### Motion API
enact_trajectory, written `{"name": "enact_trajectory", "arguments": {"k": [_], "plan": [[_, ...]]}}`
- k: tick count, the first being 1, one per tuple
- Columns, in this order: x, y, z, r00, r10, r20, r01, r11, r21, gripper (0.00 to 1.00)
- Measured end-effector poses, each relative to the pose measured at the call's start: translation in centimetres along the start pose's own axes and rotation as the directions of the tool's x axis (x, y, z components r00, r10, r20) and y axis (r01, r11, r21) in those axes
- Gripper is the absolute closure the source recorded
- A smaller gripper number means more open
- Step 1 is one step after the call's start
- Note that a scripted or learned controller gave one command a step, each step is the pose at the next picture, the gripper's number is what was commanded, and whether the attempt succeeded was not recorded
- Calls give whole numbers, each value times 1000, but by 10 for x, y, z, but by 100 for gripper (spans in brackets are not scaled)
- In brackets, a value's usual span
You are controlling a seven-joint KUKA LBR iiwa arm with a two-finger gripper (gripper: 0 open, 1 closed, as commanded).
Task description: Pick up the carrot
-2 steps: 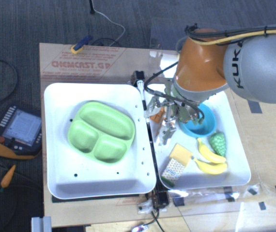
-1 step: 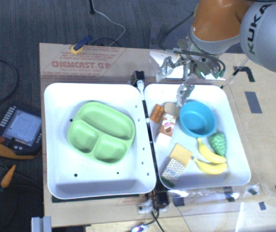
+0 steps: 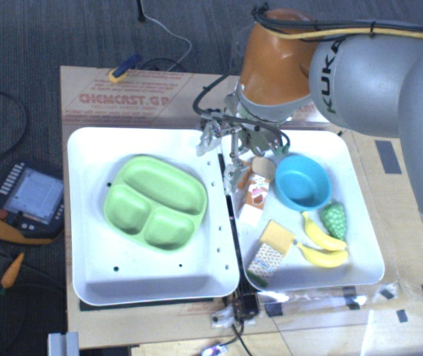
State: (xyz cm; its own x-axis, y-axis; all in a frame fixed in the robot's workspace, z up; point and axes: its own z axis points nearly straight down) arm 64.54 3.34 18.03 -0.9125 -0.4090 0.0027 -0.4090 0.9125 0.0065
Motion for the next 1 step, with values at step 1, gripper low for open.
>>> {"name": "enact_trajectory", "arguments": {"k": [1], "plan": [[16,95,80,996,93,7,-93,996,2,0]]}}
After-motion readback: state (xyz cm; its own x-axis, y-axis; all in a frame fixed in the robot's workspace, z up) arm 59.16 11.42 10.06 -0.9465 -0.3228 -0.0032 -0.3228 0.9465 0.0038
